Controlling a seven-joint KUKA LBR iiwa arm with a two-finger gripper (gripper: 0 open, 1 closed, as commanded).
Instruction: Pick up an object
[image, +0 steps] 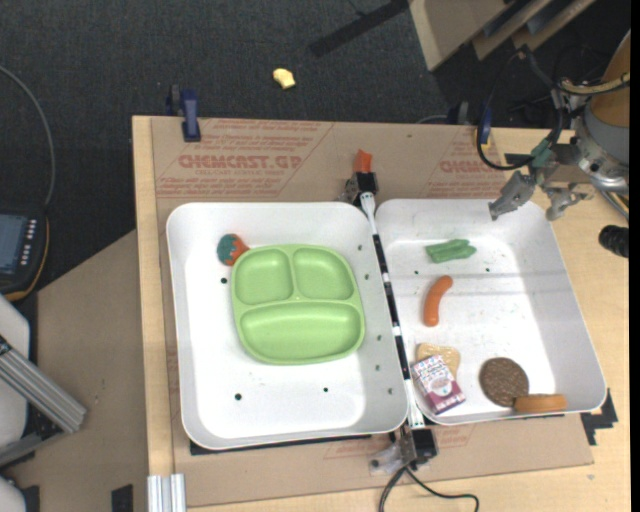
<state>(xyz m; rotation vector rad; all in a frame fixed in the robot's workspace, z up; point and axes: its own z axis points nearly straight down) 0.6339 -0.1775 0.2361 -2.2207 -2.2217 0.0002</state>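
— Where's the gripper (532, 196) sitting just now?

— Up over the far rim of the right bin (560, 260), near its outer corner. The two fingers (508, 196) stand apart, with nothing between them.

— What's closest to it?

— The green pea pod (449, 250), lying a little nearer us and toward the middle divider from the fingers. Just past that, further from the hand, there's the orange sausage (434, 300), lying slightly slanted on the bin floor.

— And the rest?

— All well away from the hand, down at the near end of the same bin: a small snack packet (438, 385) resting against a cracker (437, 356) by the divider, a round brown cookie (502, 379), and a bread roll (540, 403) touching the cookie's near edge.

— Anything in the other bin?

— The left bin (200, 330), across the divider from the hand, carries a green divided plate (297, 304), with a small red and teal ball (232, 248) at the plate's far corner, right beside it.
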